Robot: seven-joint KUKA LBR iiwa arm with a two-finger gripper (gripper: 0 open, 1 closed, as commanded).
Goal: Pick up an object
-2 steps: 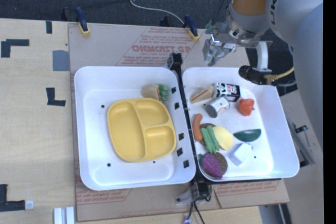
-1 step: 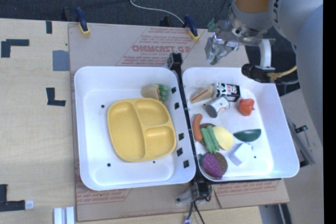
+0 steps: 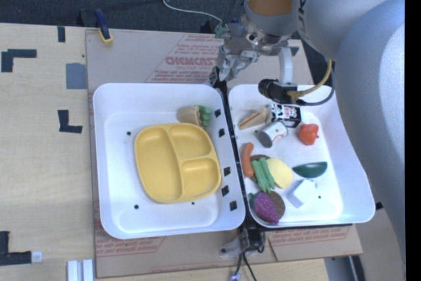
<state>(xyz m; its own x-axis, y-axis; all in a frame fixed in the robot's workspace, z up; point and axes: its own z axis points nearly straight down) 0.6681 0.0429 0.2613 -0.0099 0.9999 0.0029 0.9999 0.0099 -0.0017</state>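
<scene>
Gripper (image 3: 221,74) hangs at 12 o'clock of the seam between the 2 bins, right over the back rims, and how wide it stands I can't tell. Red print on the cardboard (image 3: 187,62) behind reads roughly "CHEMCAS", the end covered. Left bin (image 3: 110,141): 1 yellow plate (image 3: 177,161) with 3 compartments, 1 brown-and-green toy (image 3: 195,115) at its 12 o'clock. Right bin (image 3: 343,164) holds the pickable clutter: 1 carrot (image 3: 247,158), 1 red tomato (image 3: 308,133), 1 yellow lemon (image 3: 281,173), 1 purple bunch (image 3: 267,206) at 6 o'clock, and 1 black-and-white carton (image 3: 287,114), its print unreadable.
</scene>
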